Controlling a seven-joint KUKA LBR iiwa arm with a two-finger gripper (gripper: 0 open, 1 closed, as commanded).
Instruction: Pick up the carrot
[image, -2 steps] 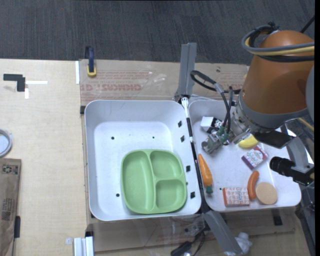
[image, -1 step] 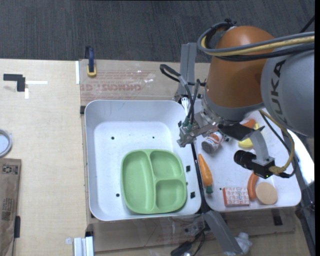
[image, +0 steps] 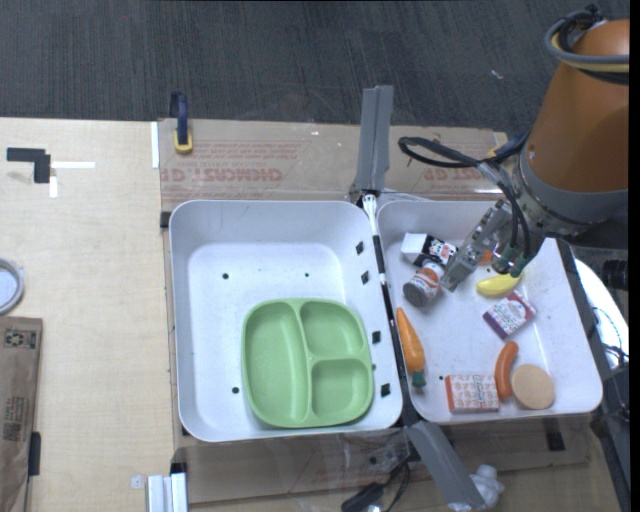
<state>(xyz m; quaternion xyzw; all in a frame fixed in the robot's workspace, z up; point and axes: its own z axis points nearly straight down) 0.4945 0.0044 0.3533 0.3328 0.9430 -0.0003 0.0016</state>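
My tool (image: 462, 265): grip state unclear, cannot tell. Carrot (image: 410, 345) lies lengthwise along bin wall, green end nearest camera.

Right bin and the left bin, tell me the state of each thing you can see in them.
carrot: lying flat by right bin's left wall, free.
gripper: low over right bin, above the carrot.
can: on its side beside the gripper.
banana: lying flat.
sausage: lying flat, touching the cookie.
green plate: upright in left bin.
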